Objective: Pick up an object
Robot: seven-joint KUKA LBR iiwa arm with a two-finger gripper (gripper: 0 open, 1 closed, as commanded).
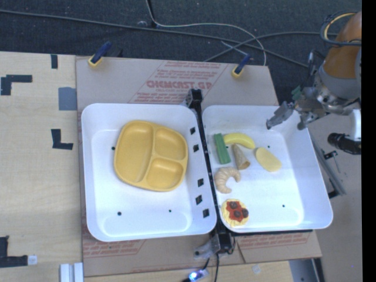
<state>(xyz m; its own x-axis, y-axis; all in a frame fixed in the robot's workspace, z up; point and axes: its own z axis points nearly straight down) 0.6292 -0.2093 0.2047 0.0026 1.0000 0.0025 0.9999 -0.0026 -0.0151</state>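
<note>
**Crowded toys, a gripper at the rim: plenty of room for a miss**

From where I stand, the grey two-finger gripper [291, 117] hangs above the upper right rim of the right-hand shallow white plastic bin [305, 181], fingers spread apart with nothing between them. It sits well apart from anything it could take.

The candidates all lie in that right bin, bunched toward its left half: a curved yellow plastic banana [239, 140], a flat green plastic stick [221, 148] just beside it, a tan toy ice-cream cone [241, 157] touching or nearly touching the banana, a pale yellow oval plastic slice [268, 160], a beige toy croissant [226, 179], and a small round toy pizza with red topping [236, 212] near the front edge. The left white bin [97, 175] holds a yellow sectioned plastic plate [151, 155].

The trouble, I reckon, is the crowding. A descent on the banana could catch the cone or the stick as well, or nudge one aside and close on air. The oval slice and the pizza look flat and low, so fingers may skid over them. The stick lies close to the divider wall, which could block a finger.
</note>
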